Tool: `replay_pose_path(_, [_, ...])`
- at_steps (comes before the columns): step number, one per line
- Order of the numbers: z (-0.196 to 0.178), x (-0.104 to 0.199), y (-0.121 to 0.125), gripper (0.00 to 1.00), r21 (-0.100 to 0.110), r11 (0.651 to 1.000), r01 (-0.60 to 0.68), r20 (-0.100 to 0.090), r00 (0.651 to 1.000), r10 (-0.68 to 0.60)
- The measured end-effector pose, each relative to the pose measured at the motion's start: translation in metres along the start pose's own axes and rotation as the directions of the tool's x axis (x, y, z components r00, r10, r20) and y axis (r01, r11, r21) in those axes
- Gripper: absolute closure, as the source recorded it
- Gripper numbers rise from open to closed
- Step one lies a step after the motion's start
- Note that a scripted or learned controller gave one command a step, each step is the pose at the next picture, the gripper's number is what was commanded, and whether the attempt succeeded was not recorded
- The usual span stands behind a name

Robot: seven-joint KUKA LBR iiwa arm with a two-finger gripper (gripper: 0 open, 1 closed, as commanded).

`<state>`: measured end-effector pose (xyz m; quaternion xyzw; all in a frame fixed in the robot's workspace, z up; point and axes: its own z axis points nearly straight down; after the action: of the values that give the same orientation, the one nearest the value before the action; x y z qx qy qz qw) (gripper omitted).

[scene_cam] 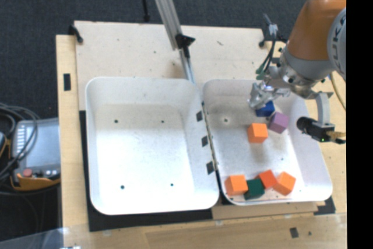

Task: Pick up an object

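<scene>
A single fixed camera looks down at a slant from above a pale wooden bench [145, 46]. Two shallow white plastic bins [145, 143] sit side by side across the middle and lower frame. The grey and orange robot arm [315, 26] enters at upper right.

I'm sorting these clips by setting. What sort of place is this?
Probably a robotics lab bench for grasping trials: a robot arm over two white bins, small coloured blocks as test objects, and cables on dark carpet.
</scene>
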<state>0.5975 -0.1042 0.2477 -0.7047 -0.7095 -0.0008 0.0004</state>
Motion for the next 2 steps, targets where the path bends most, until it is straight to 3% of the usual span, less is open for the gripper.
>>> replay_pose_path(2, [0.008, 0.111, 0.01, 1.0, -0.001, 1.0, 0.002, 0.0, 1.0, -0.002])
